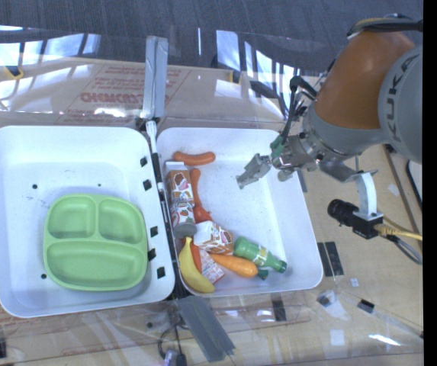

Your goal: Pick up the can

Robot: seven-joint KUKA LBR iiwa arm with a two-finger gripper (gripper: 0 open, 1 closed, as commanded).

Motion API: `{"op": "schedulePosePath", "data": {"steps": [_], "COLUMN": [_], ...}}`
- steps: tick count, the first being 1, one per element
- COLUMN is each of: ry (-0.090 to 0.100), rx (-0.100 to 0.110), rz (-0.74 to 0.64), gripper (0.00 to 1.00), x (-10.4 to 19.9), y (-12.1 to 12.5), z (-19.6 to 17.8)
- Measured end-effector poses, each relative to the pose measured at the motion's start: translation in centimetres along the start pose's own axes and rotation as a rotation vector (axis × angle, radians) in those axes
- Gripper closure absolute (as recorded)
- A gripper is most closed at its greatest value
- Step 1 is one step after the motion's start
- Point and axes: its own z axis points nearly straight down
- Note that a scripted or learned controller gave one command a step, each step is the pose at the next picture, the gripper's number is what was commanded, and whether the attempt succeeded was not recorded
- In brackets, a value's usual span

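Note:
The can (178,198) lies on its side along the left wall of the right bin (294,212). It has a brown, red and white label, and its grey end points toward the near side. My gripper (249,171) hangs over the middle of the right bin, to the right of the can and a little farther back, with bare bin floor between them. Nothing is seen in the gripper. The grey arm with its orange band (359,82) reaches in from the upper right.
Close around the can in the right bin are two sausages (194,158) (195,183), a banana (191,269), a carrot (233,265), a green bottle (261,255) and a small packet (214,238). The left bin (12,166) holds a green divided plate (96,242).

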Motion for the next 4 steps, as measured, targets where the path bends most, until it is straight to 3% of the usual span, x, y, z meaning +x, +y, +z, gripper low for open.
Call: {"op": "schedulePosePath", "data": {"steps": [1, 2, 3, 4], "ry": [0.002, 0.002, 0.002, 0.003], "rx": [0.004, 0.002, 0.003, 0.007], "rz": [-0.033, 0.386, 0.43, 0.765], "gripper": [0.0, 0.0, 0.0, 0.0], "x": [0.9, -0.1, -5.5, -7.1], "y": [0.5, -6.0, 0.5, -1.6], "z": [9.5, 18.5, 18.5, 18.5]}}
